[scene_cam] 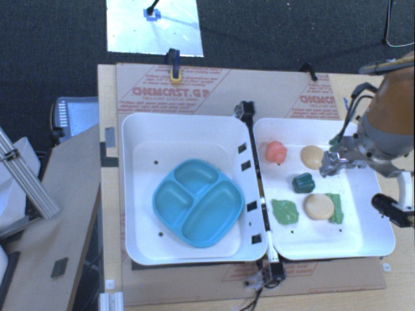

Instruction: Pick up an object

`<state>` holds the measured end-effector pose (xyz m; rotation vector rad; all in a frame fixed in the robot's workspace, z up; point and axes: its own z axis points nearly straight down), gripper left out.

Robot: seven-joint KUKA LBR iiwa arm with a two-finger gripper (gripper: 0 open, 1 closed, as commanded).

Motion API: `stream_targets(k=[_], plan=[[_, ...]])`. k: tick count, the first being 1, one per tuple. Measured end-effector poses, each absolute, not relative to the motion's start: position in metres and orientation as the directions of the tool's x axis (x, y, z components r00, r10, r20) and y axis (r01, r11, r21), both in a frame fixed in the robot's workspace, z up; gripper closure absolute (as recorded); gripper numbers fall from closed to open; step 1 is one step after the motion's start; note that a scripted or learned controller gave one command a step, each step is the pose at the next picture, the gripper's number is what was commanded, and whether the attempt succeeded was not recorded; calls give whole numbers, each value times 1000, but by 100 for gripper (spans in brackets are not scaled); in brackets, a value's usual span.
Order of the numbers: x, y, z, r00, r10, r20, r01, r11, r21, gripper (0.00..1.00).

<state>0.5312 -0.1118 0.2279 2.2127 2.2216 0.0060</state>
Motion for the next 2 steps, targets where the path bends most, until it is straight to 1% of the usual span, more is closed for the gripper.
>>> stream_targets(k=[1,2], plan=[[538,-61,218,-7,1000,1,1000,7,2,100],[543,-4,210,-9,1000,1,1000,9,1,100]])
